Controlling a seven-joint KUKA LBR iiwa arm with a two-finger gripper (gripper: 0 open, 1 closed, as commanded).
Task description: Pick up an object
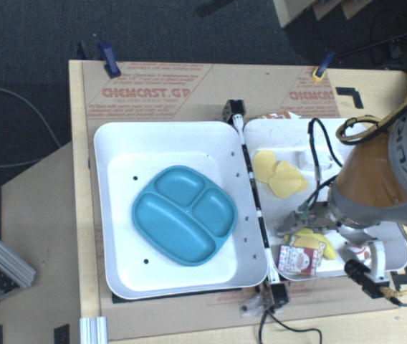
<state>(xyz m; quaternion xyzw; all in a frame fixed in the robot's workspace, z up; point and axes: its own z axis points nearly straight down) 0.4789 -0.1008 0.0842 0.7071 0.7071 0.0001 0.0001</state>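
Nearest the camera, the gripper (305, 224) is hanging low in the right bin (397, 253) over a small printed packet (300, 258) and a yellow item (311, 236); whether it is wide or closed cannot be told, and crowding risks a slipped or double pick. Farther back, the cardboard (146, 88) is reading roughly "CHEMCAST GP".

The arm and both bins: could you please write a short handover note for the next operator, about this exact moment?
Gripper: low in the right bin, over the yellow item; finger state unclear.
Things: pale yellow pieces at the right bin's far side, small packet at its near edge, blue divided plate in the left bin.
Done: nothing seen held.
Left: grasp and lift an object.
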